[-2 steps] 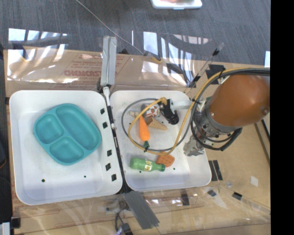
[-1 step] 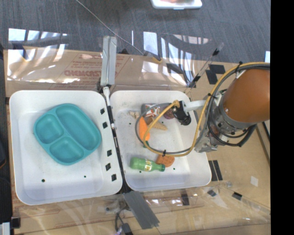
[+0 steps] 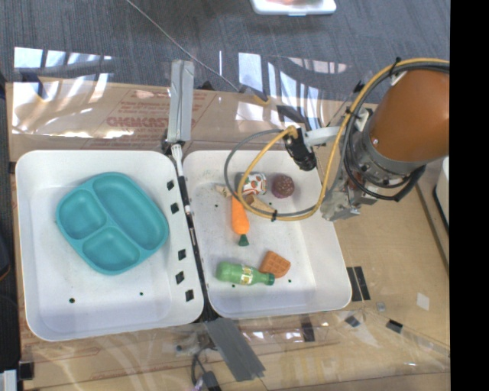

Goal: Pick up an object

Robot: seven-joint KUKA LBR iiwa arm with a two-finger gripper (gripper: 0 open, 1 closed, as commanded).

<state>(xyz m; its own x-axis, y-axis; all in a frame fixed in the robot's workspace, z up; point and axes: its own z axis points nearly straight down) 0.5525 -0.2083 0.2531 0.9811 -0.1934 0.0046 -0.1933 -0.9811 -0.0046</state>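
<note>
Objects are all lying in the right bin (image 3: 325,260), and none is sitting in the gripper (image 3: 341,207). You're looking at the gripper hanging over that bin's right rim; its open or closed state isn't readable from this angle, so I'm calling it cannot tell. The arm (image 3: 409,114) is reaching in from the right, orange band up.

A yellow cable (image 3: 304,216) is looping out over the bin, passing above the objects at the far side.

- brown round piece (image 3: 283,185): closest to the gripper, lying beside the patterned ball (image 3: 254,184)
- carrot (image 3: 240,217): lying just in front of the ball, green end pointing toward the near side
- waffle piece (image 3: 275,264) and green bottle (image 3: 243,274): lying close together near the front wall, bottle on its side

The left bin (image 3: 30,252) is holding a teal divided plate (image 3: 112,221), lying flat.

Both bins are sitting on a tan bench (image 3: 397,282), with glossy film throwing window glare across the back. A grey bar (image 3: 180,95) is running back from the seam between the bins. Dark carpet (image 3: 76,23) is showing beyond the bench.
</note>
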